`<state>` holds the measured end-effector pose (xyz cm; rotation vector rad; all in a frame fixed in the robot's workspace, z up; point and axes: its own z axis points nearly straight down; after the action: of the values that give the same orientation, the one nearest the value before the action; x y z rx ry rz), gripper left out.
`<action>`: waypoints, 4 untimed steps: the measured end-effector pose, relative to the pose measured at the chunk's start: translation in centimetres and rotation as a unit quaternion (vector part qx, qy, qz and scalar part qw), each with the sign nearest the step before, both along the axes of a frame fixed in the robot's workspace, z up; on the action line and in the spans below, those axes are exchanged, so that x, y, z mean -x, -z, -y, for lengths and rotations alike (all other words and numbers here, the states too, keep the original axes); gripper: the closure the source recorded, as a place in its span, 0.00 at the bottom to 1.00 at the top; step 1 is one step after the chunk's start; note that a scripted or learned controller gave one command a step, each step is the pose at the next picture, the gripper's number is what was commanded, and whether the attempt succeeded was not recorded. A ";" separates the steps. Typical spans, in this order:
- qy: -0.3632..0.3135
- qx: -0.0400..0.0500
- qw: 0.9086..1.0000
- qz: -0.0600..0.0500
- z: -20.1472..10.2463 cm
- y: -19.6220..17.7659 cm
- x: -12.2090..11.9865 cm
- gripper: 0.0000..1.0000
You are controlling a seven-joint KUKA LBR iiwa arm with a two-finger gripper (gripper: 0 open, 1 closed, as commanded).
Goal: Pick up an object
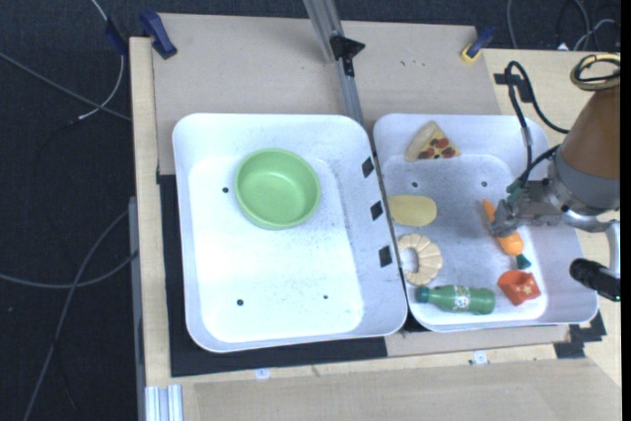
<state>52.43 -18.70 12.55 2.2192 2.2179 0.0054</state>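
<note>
The gripper (pixel 508 217) sits low at the right side of the right bin (pixel 463 177), just above a small carrot (pixel 510 243); whether its jaws are open or closed cannot be told. Below the carrot lies a red block (pixel 520 286), with a green bottle (pixel 455 299) at lower centre. A pizza slice (pixel 431 143) lies at upper centre. A green bowl (pixel 278 188) stands in the left bin (pixel 207 291).
</note>
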 end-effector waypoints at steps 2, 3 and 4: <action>-0.001 0.001 1.000 0.001 0.4 -8.9 -0.7 1.00; -0.003 -0.004 1.000 -0.006 -6.1 -9.5 -0.3 1.00; -0.003 -0.003 1.000 -0.004 -10.9 -10.3 -0.8 1.00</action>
<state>53.24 -7.81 22.87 2.2182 2.2313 0.0032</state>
